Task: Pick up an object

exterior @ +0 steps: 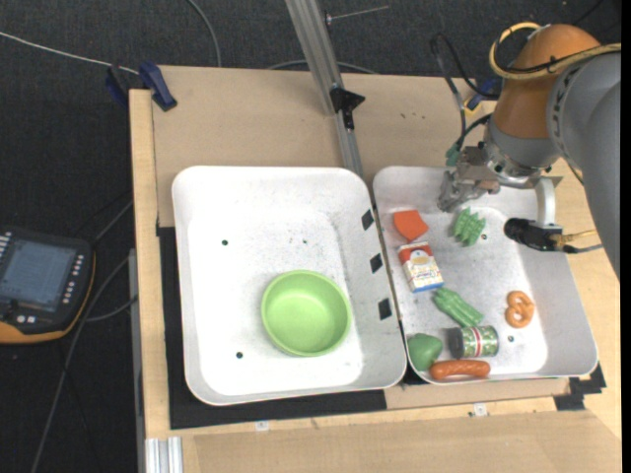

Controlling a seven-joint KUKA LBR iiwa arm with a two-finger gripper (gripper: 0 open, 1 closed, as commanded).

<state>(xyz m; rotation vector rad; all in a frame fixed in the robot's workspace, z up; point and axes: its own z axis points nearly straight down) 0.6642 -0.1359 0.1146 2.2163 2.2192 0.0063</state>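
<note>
Gripper [459, 191] hangs low over the far end of the right bin [562, 358], just beside a small green toy [469, 227], and whether it is released or clenched I cannot tell from this angle; nothing shows in its grasp. That toy looks the likeliest pick, lying apart from its neighbours with room around it. Outward lie an orange block [410, 225], a small carton [421, 268], a pretzel [519, 308] and a can [476, 341], while the left bin [197, 264] holds a green bowl [306, 312].
</note>
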